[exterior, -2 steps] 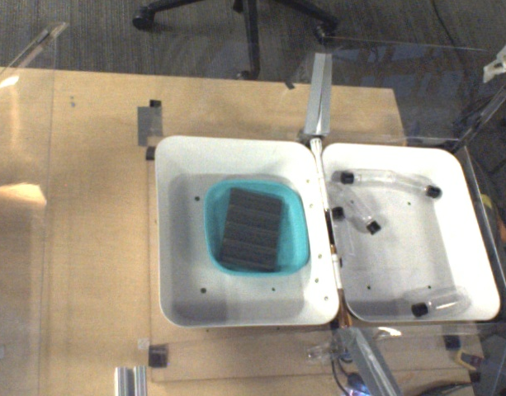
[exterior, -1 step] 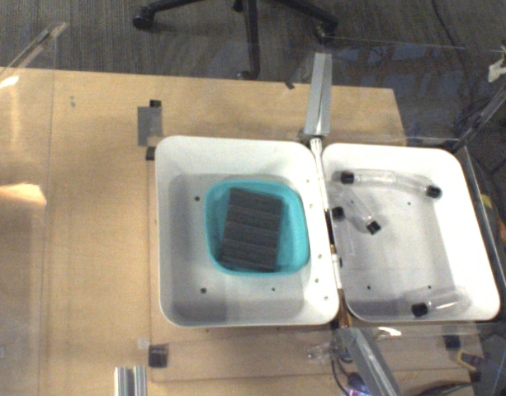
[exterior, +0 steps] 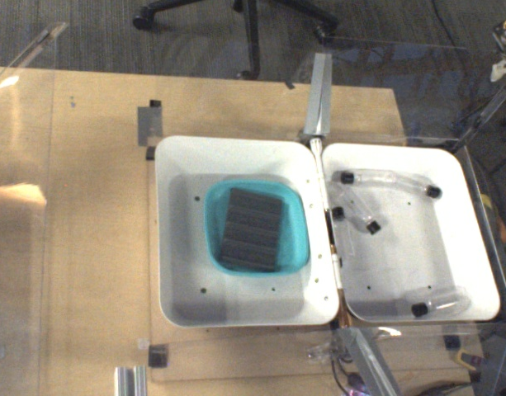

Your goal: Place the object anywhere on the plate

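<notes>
A turquoise square plate [exterior: 295, 231] rests in the left white bin [exterior: 178, 246]. On the plate lies a dark grey ribbed block [exterior: 252, 229], covering most of its middle and set slightly askew.
The right white bin [exterior: 401, 262] holds clear plastic tubes with black caps [exterior: 385, 180], one near its far wall and another [exterior: 438, 305] at its near right corner. A metal bar [exterior: 319, 97] stands behind the bins. An office chair base [exterior: 248, 7] is on the floor beyond the bench.
</notes>
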### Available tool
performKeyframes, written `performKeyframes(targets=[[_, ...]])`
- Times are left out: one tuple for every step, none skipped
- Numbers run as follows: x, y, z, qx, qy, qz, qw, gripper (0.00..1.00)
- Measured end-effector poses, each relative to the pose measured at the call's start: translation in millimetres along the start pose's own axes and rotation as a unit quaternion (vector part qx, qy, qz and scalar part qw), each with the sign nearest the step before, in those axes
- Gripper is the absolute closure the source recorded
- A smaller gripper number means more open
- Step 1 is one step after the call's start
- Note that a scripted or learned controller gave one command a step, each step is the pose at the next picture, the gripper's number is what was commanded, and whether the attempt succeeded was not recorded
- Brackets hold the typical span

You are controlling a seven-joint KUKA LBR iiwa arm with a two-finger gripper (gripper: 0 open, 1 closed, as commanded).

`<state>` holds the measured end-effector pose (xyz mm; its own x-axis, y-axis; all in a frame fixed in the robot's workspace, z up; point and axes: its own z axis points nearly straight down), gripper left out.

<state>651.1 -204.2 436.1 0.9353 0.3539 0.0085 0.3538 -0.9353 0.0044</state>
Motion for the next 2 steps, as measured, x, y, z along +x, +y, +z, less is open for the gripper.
performKeyframes(targets=[[-56.4, -21.3, -0.5, 0.001, -0.001, 0.065, 0.9979, 0.0], [10.0, 3.4, 1.1, 0.0, -0.001, 0.077, 0.9971, 0.0]])
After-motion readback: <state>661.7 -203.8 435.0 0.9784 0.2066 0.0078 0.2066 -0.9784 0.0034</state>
